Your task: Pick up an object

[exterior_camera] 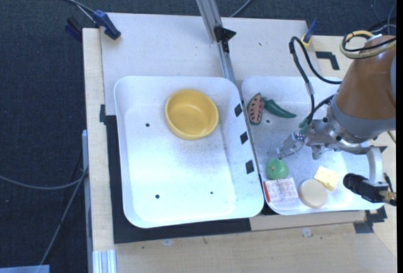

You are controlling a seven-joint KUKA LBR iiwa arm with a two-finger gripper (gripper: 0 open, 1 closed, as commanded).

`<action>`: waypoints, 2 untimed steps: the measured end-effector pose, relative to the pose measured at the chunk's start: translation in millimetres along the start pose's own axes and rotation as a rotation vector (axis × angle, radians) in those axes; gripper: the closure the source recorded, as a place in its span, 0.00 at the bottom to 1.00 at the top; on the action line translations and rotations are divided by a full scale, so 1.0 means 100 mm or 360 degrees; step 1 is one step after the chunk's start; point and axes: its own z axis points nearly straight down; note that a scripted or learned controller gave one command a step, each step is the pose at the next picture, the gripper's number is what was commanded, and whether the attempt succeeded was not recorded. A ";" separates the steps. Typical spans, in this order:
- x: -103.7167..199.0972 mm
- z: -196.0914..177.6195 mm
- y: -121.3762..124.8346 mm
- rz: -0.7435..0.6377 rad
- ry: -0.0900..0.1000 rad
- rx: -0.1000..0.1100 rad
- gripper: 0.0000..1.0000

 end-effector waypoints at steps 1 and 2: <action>-0.08 0.55 0.05 0.0001 0.0001 -0.0001 0.00; -0.07 0.90 0.04 0.0000 0.0004 0.0003 0.00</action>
